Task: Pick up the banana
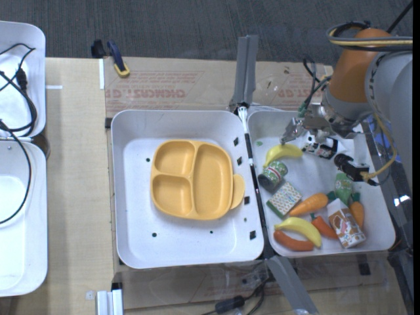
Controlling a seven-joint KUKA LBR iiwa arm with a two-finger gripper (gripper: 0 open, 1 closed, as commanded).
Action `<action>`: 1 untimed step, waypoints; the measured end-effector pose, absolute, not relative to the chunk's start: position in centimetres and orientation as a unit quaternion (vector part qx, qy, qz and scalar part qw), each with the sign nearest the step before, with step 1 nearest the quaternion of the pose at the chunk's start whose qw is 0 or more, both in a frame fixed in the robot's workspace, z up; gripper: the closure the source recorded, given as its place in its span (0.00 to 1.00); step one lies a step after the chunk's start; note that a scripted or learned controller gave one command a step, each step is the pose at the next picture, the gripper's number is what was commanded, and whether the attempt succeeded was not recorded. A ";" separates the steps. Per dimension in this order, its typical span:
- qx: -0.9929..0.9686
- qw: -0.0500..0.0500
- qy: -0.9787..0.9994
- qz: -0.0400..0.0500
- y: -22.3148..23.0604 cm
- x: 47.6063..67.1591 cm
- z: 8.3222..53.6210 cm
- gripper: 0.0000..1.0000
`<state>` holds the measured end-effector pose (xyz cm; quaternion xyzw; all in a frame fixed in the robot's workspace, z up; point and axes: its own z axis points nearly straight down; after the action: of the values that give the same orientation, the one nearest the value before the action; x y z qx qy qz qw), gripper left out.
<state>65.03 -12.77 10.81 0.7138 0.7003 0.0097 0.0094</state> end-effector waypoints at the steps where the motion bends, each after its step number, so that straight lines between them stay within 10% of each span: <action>1: 0.717 0.015 0.697 0.008 -10.4 64.5 10.8 0.00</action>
<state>64.45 -10.38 10.82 0.7169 0.6970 0.0080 0.0154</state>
